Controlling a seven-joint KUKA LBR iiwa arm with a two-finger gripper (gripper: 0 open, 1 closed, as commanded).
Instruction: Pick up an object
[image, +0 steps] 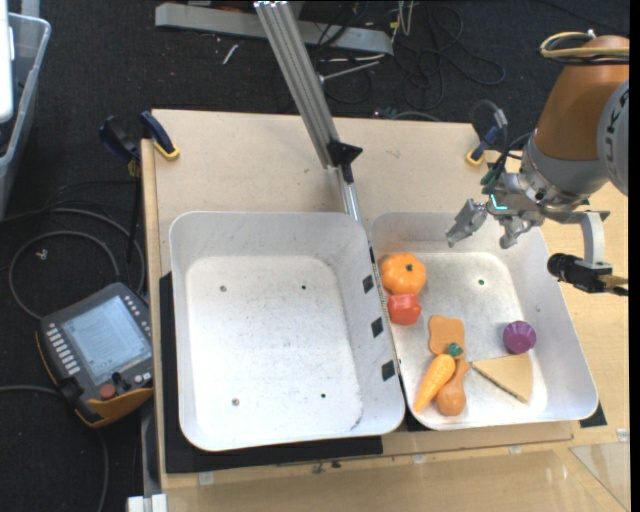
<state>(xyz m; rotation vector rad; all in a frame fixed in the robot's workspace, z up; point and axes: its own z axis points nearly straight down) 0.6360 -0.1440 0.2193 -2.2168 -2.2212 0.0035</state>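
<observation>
- Two grey fingers of the gripper (490, 226) stand spread apart with nothing between them, hovering over the far rim of the right-hand shallow white bin (560, 330).
- Nearest candidate: a small orange toy pumpkin (403, 272), lying in that bin's near-left part, touching a red block (404, 309) below it.
- Further out: an orange square piece (446, 332), an orange toy carrot with green top (437, 377), a purple round item (518, 337) and a tan wedge (506, 377).
- Progress, as judged: no object is grasped; descent, closing and lift all remain.
- Left-hand white bin (200, 330) adjoins.
</observation>
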